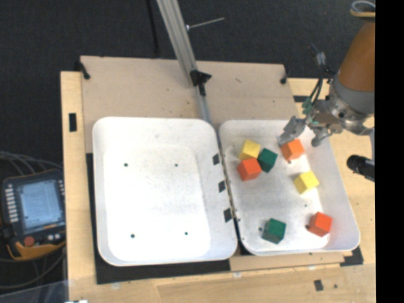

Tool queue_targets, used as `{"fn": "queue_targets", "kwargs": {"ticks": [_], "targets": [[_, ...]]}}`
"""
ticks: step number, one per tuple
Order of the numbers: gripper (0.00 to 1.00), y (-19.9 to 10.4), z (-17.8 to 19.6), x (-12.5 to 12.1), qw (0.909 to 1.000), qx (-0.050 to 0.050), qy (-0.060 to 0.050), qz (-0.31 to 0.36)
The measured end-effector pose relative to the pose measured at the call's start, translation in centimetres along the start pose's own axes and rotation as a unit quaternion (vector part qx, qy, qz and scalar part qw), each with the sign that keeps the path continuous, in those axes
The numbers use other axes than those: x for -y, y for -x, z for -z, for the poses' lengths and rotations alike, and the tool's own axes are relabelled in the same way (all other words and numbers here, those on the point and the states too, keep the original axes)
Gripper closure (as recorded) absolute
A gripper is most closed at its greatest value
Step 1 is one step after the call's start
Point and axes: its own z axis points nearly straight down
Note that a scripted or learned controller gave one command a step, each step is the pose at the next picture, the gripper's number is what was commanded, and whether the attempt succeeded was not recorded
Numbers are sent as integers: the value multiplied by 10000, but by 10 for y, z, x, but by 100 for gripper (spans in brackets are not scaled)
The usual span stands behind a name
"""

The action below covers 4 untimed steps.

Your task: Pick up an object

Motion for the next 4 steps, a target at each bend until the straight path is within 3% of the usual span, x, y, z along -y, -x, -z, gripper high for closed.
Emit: {"fn": "queue_targets", "kwargs": {"ticks": [1, 4], "targets": [[0, 0, 0, 0, 10000, -1, 2, -4], [0, -6, -138, 0, 10000, 8, -18, -39]]}}
